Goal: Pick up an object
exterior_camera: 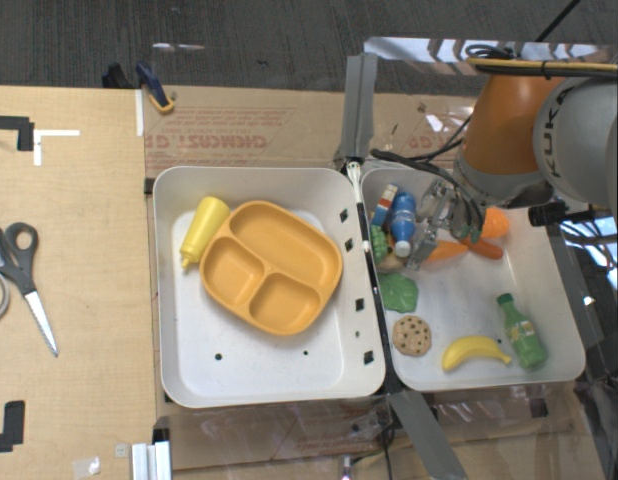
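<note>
Beside curved yellow banana (476,352), round cookie (412,335)

The arm (579,138) enters from the camera view's right edge, high in the frame; its outer link is grey, broad and rounded; just inward of that sits the orange band (514,123), wide and glossy; below the band the wrist narrows to a darker grey collar and slants down and to the view's left; dark cables loop off the wrist on that side; the end effector (429,233) hangs at the tip, metallic, angled downward and leftward.
</note>
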Controlling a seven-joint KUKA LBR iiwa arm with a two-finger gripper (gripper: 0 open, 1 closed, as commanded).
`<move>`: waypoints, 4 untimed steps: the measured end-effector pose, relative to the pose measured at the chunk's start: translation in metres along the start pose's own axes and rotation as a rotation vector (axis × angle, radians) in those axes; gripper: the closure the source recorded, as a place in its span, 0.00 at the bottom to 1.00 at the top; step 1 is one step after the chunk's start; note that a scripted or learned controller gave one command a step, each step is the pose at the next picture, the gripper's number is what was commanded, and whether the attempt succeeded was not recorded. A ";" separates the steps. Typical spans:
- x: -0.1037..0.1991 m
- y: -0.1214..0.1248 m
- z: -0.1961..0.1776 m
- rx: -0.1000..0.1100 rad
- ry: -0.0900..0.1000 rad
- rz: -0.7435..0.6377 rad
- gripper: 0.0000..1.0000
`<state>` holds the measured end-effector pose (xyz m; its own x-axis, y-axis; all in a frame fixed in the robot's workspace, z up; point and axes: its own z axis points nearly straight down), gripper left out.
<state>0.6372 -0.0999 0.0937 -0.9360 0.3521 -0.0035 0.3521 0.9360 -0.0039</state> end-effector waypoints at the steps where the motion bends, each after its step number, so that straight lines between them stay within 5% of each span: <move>1: 0.084 -0.054 0.002 -0.004 0.003 -0.056 0.00; 2: 0.083 -0.054 -0.007 -0.005 0.000 -0.053 1.00; 3: 0.140 -0.072 0.001 -0.005 -0.002 -0.043 1.00; 4: 0.117 -0.116 0.000 -0.006 -0.004 -0.388 1.00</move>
<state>0.4870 -0.1674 0.0941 -0.9996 -0.0279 -0.0070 -0.0279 0.9996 0.0005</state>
